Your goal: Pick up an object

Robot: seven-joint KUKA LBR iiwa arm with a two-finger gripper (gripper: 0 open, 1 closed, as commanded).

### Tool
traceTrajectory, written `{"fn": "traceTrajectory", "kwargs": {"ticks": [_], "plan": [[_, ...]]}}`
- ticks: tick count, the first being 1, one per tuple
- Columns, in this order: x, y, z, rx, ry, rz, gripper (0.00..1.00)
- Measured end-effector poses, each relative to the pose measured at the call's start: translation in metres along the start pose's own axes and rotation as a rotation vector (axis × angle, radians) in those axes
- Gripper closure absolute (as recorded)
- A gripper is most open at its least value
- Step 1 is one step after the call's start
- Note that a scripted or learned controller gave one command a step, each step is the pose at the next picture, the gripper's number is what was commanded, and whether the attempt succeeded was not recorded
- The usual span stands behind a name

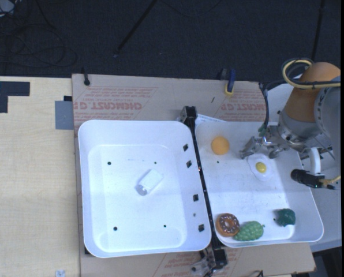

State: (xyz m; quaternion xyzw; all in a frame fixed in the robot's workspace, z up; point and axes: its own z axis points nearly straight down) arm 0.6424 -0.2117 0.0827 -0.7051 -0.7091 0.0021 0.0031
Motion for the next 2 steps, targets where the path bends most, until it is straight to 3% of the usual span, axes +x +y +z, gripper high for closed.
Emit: {"fn": "traceTrajectory", "kwargs": {"ticks": [1, 2], "plan": [[-0.002, 0.002, -0.070, -0.010, -0.003, 0.002, 0.00], [-0.003, -0.019, -0.197, -0.017, -0.005, 0.008, 0.00]]}}
